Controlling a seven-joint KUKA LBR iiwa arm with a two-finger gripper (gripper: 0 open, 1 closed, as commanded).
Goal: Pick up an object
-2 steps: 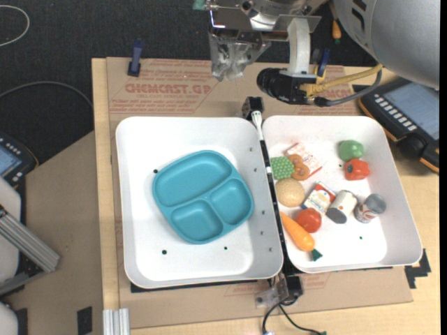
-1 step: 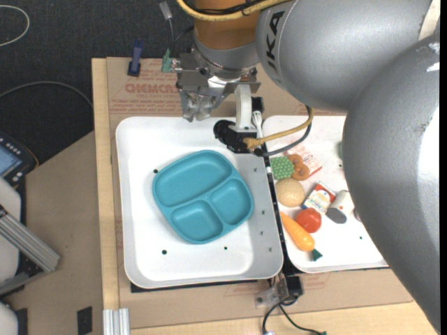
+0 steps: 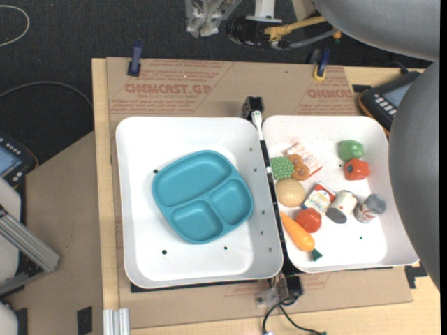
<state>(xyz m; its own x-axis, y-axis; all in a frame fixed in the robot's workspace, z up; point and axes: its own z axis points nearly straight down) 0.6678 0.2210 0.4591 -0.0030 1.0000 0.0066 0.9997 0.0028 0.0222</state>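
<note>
The gripper [image 3: 206, 11] is seen beyond the far edge of the bench, over the dark floor, roughly in line with the far side of the left bin [image 3: 133, 187]; whether it is set wide or narrow cannot be told, and nothing is seen held in it. The pickable things are gathered in the right bin [image 3: 377, 253]: a green pepper [image 3: 350, 149] and a red pepper [image 3: 357, 169] toward the far right, a small carton [image 3: 304, 159] beside a green waffle-like piece [image 3: 281, 167], a pale potato [image 3: 290, 192], a tomato [image 3: 308, 219], two cans [image 3: 342, 206] and an orange carrot [image 3: 298, 233] at the near left. A teal divided plate [image 3: 202, 195] is laid in the left bin. Every candidate is thus placed nearer and to the right of the gripper, so a travel toward the near right is judged necessary before any descent. The carrot's long axis runs from far left to near right, so a grasp across it would probably be required.
</note>
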